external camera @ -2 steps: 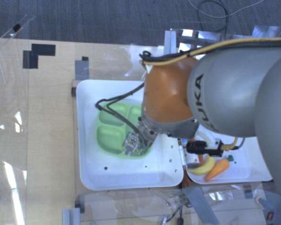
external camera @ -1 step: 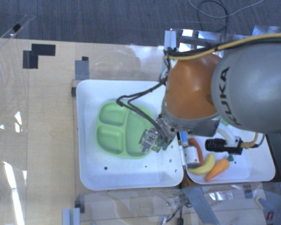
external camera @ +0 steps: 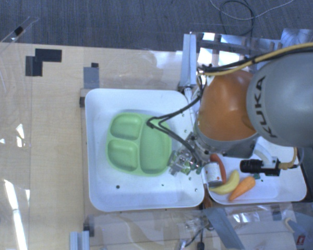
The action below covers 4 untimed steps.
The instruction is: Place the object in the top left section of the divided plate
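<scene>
On the counter (external camera: 47, 155), two white bins side by side. Left bin (external camera: 141, 199) holds the green divided plate (external camera: 140, 143), sitting toward the bin's 11 o'clock area, upright, three sections: two smaller ones stacked on its 9 o'clock side, one long one on its 3 o'clock side. All three sections look bare green.

Arm (external camera: 281, 105) comes in from 3 o'clock, orange band (external camera: 224, 108) over the seam between the bins. Gripper (external camera: 183, 163) sits low at the plate's 4 o'clock edge, just beside or touching the rim; can't tell which. Small cluttered parts at the tip; can't tell whether the fingers are spread, closed, or pinching anything. A black cable (external camera: 164, 119) loops from the wrist over the plate's 1 o'clock corner.

Right bin (external camera: 287, 194), mostly under the arm: a banana (external camera: 225, 184), a carrot (external camera: 242, 188) just at its 3 o'clock, touching or nearly so, and a small can-like item with a red and white label (external camera: 214, 172) at the banana's 11 o'clock. All three are near the right bin's 7 o'clock corner, well apart from the plate's top left section.
</scene>
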Available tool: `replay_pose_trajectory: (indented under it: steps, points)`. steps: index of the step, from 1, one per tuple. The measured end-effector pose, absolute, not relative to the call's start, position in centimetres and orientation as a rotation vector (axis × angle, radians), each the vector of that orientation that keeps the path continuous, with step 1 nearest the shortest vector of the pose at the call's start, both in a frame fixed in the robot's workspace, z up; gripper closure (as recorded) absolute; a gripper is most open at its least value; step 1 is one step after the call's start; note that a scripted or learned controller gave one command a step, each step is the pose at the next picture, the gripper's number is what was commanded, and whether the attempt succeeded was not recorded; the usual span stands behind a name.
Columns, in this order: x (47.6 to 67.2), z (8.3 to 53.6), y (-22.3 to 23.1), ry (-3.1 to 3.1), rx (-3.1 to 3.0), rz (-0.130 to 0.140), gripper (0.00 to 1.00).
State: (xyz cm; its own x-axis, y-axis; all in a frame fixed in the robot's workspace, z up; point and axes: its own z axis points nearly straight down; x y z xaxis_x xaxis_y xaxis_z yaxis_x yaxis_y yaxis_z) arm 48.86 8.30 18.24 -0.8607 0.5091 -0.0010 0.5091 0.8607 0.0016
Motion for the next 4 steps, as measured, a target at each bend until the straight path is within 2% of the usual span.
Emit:
replay_pose_trajectory:
  steps: [1, 2, 3, 4]
  points:
    - [48.8, 20.6, 17.4, 3.047, 0.760, 0.003, 1.00]
    - [59.3, 20.8, 13.1, 3.072, 0.643, 0.003, 1.00]
    - [53.3, 21.6, 15.3, 3.062, 0.695, 0.003, 1.00]
    - [53.5, 22.5, 15.4, 3.062, 0.687, 0.005, 1.00]
